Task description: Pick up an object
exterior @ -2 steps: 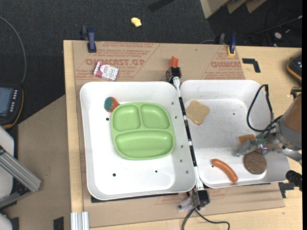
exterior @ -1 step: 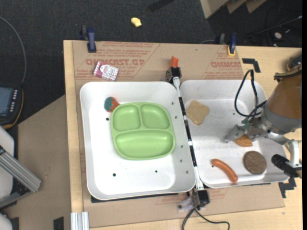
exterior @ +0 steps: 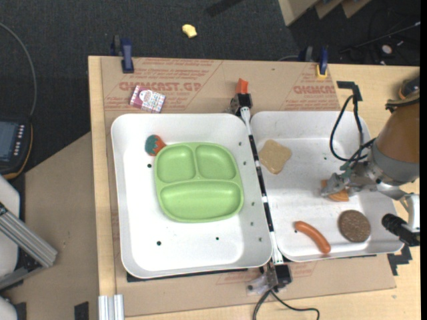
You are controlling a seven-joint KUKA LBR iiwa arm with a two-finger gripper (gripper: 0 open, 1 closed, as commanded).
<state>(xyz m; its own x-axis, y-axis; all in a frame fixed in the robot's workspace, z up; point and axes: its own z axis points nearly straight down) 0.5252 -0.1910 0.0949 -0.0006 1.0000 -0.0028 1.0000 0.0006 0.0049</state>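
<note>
We see the gripper [exterior: 337,189] down in the right bin [exterior: 303,135], fingers pinching a small orange piece [exterior: 340,195].

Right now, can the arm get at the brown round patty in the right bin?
Probably yes. The brown round patty lies uncovered in the right white bin, just below the pincer, with nothing over it.

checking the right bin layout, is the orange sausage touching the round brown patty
Apart. The camera view shows a strip of white bin floor between the orange sausage and the round brown patty.
</note>
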